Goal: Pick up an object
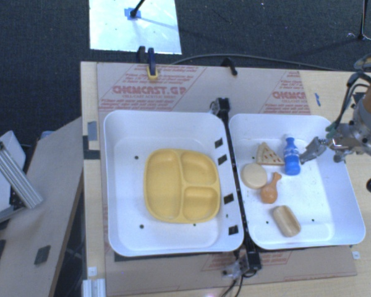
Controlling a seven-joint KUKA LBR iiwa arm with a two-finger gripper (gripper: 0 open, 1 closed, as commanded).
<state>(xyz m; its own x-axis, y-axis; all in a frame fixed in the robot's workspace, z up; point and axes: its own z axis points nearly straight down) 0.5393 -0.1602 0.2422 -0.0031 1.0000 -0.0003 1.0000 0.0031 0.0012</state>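
Observation:
The right bin holds a blue bottle, a tan wedge-shaped slice, a round beige disc, an orange drumstick-shaped toy and a tan bun. My gripper reaches in over the bin's right side. It hangs just to the right of the blue bottle, close to it. Nothing shows in its grasp.
The left bin carries a yellow divided plate. A black divider with clips runs between the two bins. A cable lies along the bench's far edge. An aluminium frame stands at the left.

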